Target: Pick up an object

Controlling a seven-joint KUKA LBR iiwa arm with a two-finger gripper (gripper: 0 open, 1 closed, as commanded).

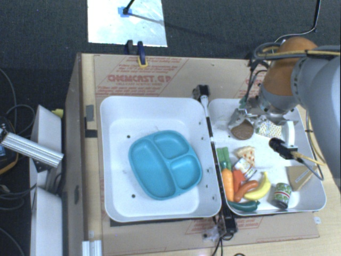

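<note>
The arm (314, 81) comes in from the right and bends down over the far part of the right bin (321, 190). The gripper (241, 117) is low in this bin, near its far left corner, and it points down toward the bin floor. How far the gripper is open I cannot tell from this angle, and I also cannot tell if it has hold of something. A brown round piece (242, 132) lies directly at the gripper's tip, on the near side of it; it looks to touch the gripper, but this is not sure. The other objects are in the near half of the same bin. A pizza slice (246, 153) lies near the brown piece. Closer to the front wall there are a carrot (227, 183), a red sausage (246, 189) and a banana (259, 188), all packed close together, and a small can (281, 195) is just beside the banana. A tan wedge (297, 176) lies near the right wall. The left bin (114, 143) holds a blue divided plate (165, 164), which lies flat in the middle, well apart from the gripper.
</note>
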